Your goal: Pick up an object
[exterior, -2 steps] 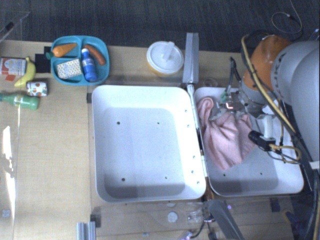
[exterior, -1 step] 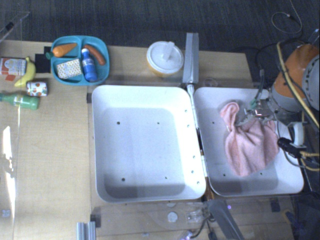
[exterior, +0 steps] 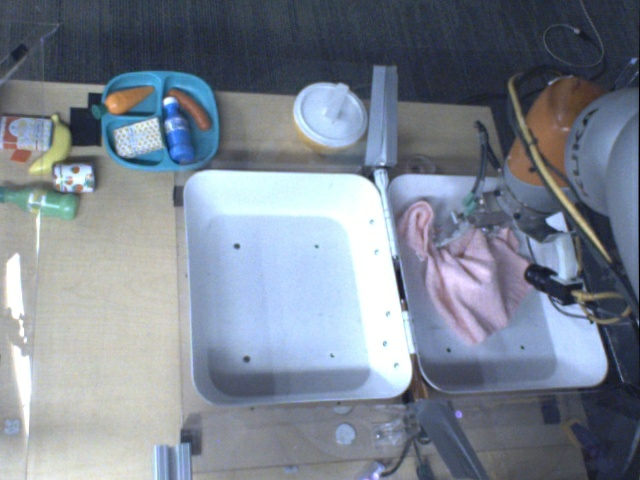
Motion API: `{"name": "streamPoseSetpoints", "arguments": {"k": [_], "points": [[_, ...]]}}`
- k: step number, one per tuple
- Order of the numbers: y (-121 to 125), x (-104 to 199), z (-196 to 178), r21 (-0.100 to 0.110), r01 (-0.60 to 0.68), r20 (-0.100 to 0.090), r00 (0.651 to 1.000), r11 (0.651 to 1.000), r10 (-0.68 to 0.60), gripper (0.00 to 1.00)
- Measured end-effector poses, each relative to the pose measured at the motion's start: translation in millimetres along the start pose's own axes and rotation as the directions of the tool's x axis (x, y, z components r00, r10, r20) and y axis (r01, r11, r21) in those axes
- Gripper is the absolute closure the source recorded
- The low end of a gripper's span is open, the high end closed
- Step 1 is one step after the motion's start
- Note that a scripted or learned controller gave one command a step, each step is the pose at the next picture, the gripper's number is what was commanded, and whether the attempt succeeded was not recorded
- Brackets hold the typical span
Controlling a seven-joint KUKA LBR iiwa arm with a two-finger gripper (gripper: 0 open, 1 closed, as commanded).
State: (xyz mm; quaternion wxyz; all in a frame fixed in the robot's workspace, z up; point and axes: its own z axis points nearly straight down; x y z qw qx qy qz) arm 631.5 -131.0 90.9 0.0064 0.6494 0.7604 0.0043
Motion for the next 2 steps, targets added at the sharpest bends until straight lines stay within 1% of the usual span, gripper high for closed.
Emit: {"name": "streamPoseSetpoints", "arguments": {"k": [1,2], "points": [[33,30,1,0.002,0.065,0.0,0.998,0.998,-0.065,0.0],[-2,-33,1,0.003,0.003,0.002,1.0,1.0,-0.003,0.0]]}}
